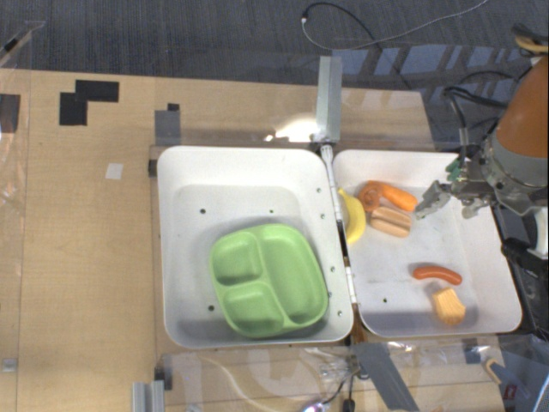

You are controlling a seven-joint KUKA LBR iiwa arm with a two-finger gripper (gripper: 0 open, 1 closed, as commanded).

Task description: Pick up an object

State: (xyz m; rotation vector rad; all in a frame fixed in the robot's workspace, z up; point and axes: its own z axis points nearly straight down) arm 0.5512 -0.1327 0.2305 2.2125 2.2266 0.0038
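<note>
Your arm reaches in from the right, wrist over the right bin (506,316) edge.
The fingers (429,202) hang released beside the hot dog bun (390,222), gripping nothing. The carrot (388,196) lies lengthwise left to right, touching the bun; the banana (352,215) hugs the divider. Bare floor surrounds the sausage (437,274) and cheese wedge (448,305).

Grey arm with the orange band (525,123) is cut off at the right edge. Yellow curved banana (352,215) partly hidden behind the bin divider. Gripper (448,194) finger state unreadable.
</note>
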